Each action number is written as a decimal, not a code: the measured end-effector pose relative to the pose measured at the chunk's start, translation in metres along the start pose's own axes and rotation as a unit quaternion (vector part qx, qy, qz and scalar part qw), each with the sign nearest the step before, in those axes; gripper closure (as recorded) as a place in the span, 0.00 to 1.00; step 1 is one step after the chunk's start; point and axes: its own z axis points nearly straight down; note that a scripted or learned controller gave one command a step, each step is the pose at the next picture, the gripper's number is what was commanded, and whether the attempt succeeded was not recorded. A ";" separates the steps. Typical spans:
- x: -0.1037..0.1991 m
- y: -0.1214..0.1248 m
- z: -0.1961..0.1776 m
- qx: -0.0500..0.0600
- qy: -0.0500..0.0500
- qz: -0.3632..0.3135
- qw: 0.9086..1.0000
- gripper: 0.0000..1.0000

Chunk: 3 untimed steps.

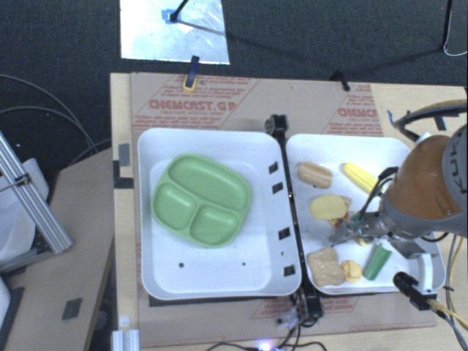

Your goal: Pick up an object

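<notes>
The right bin holds several toy foods. A tan bread roll and a yellow corn-like piece lie at the back. A yellow rounded piece lies in the middle. At the front are a beige cracker, a small yellow piece and a green cylinder. My gripper is low in this bin, between the yellow rounded piece and the cracker, and the arm's orange band is behind it to the right. I see nothing held in it.
The left bin holds a green divided plate. A black divider with clips runs between the bins. Brown cardboard lies under both bins, and cables run along the right side.
</notes>
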 end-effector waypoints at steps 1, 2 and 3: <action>0.006 0.001 0.000 0.000 0.000 0.000 1.000 0.00; 0.006 0.064 0.001 0.001 0.002 -0.004 1.000 0.00; 0.006 0.061 -0.008 0.003 0.004 -0.003 1.000 1.00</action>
